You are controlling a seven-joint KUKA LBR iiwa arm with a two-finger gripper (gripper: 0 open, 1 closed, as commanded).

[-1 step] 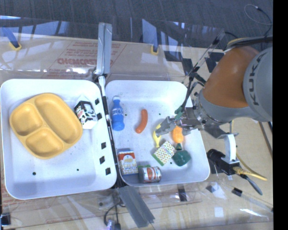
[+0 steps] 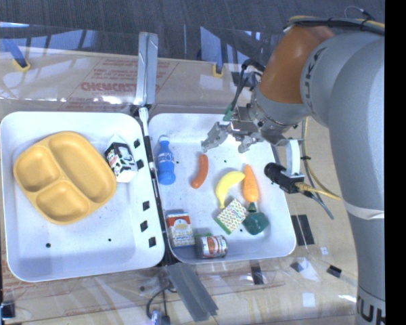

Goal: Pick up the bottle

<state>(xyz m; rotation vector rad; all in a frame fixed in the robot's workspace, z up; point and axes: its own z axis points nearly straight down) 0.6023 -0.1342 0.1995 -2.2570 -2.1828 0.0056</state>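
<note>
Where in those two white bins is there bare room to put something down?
Left bin: the floor below the yellow tray is bare. Right bin: a patch between the blue bottle and the gripper. Crowded around the banana, carrot and can.

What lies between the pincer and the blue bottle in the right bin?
In the camera view, the sausage lies between the pincer and the bottle; around it, bare bin floor.
</note>
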